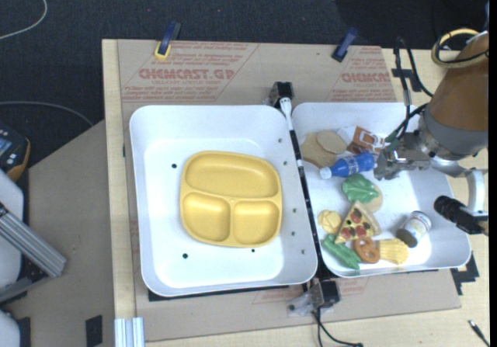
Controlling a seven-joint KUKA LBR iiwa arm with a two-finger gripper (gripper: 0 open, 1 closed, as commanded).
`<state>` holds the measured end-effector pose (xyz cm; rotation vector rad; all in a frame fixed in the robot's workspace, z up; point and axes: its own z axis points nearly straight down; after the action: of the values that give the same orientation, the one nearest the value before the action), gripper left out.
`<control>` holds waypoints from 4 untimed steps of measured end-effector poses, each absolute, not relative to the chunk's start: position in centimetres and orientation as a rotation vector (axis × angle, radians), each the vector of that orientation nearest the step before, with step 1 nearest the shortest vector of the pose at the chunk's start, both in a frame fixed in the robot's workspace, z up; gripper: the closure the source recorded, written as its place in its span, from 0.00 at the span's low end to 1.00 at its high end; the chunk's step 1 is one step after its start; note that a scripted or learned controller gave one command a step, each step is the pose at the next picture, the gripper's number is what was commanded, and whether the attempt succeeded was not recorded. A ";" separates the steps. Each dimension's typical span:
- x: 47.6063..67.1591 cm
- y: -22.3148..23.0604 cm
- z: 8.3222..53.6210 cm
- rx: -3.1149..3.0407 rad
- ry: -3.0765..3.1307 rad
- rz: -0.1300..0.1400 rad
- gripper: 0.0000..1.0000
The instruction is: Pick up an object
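The right bin point(435, 256) holds several toy foods: a blue plastic bottle point(348, 166), a tan cookie point(324, 147), a green leafy piece point(361, 187), a pizza slice point(357, 223), a pretzel point(368, 251), corn point(393, 251) and a small tin can point(415, 226). My gripper point(386, 163) is low in this bin at its back right, right at the bottle's far end. A small brown-and-white packet point(363, 138) lies just behind it. The arm's wrist covers the fingers.
The left bin point(155, 206) carries a yellow divided plate point(230, 198). A black divider strip point(297, 175) runs between the bins. Clamps point(165, 41) sit at the bench's far edge. Cables point(404, 74) trail by the arm on the right.
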<state>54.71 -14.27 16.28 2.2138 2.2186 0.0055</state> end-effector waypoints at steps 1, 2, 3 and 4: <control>54.9 -14.5 22.7 2.215 2.217 0.006 1.00; 54.9 -14.5 22.5 2.218 2.220 0.002 1.00; 57.7 -9.4 21.5 2.213 2.226 0.004 1.00; 59.3 -5.2 21.3 2.214 2.224 0.004 1.00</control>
<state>59.31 -5.24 21.33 2.2144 2.2241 0.0039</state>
